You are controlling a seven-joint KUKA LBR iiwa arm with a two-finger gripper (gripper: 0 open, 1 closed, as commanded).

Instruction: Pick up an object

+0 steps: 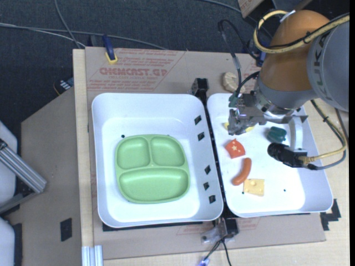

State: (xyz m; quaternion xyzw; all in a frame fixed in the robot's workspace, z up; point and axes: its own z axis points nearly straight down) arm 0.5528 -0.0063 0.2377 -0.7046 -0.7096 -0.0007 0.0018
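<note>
In the right bin [316,199] lie a red strawberry-like piece [236,148], an orange-red sausage [242,171], a yellow cheese wedge [255,187] and a teal piece [276,132]. My gripper [239,124] hangs low over the bin's upper left part, just above the red piece. A bit of yellow [248,128] shows at the fingertips, but what it is stays unclear. The arm's wrist hides most of the fingers.
The left bin [105,115] holds a green divided plate [152,168]. A tan round object [231,81] sits on the bench behind the right bin. Black clips line the divider between the bins [206,148].
</note>
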